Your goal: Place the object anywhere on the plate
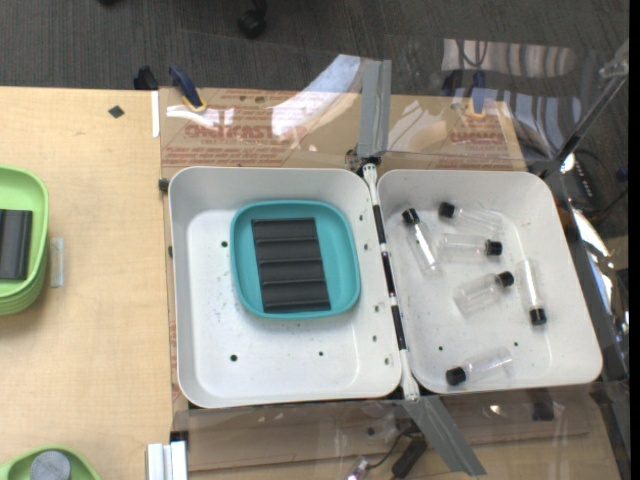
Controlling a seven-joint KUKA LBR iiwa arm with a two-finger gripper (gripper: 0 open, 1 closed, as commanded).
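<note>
Clear vials (470, 258) right bin; teal plate (295, 259) left bin.

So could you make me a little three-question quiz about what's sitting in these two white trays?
1. True or false: the teal plate lies in the left bin.
2. What lies on the plate: A) a black ridged block, B) a green bowl, C) a vial?
3. Fill in: the clear vials in the right bin have ____ caps.

Key: 1 true. 2 A, the black ridged block. 3 black.
</note>
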